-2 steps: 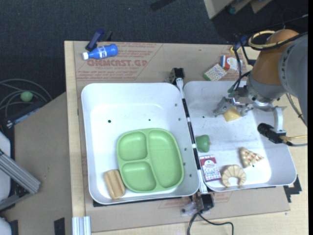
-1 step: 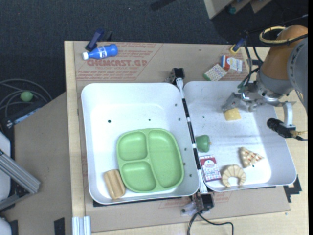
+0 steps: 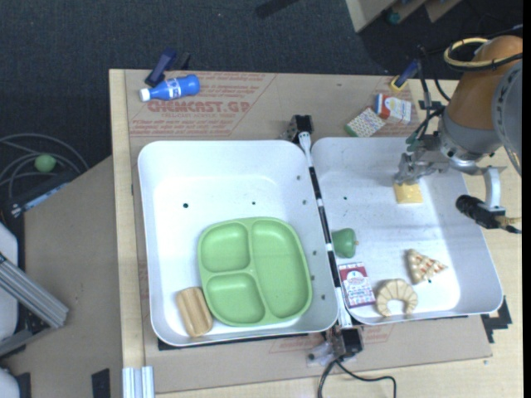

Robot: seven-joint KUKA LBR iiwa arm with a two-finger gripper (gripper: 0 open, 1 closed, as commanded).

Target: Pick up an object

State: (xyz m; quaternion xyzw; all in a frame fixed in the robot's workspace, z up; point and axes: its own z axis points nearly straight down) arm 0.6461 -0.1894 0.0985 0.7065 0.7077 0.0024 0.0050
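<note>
One gripper (image 3: 409, 175) hangs low in the right bin (image 3: 465, 301); its opening cannot be told. The yellow block (image 3: 408, 192) lies directly beneath it, touching or nearly so. Risk: an off-centre closure would push the block aside.

A single fixed camera looks down at a slant on the bench (image 3: 249, 98) from above, far enough back to take in both white bins whole, side by side, with dark carpet beyond the bench's far edge. The arm (image 3: 485, 98) enters from the frame's right, its pincer (image 3: 410, 172) low over the far part of the right bin (image 3: 465, 297). The left bin (image 3: 166, 181) sits well to the pincer's left across the central divider; the bench's near edge runs along the bottom of the frame, below and nearer the lens than the pincer.
</note>
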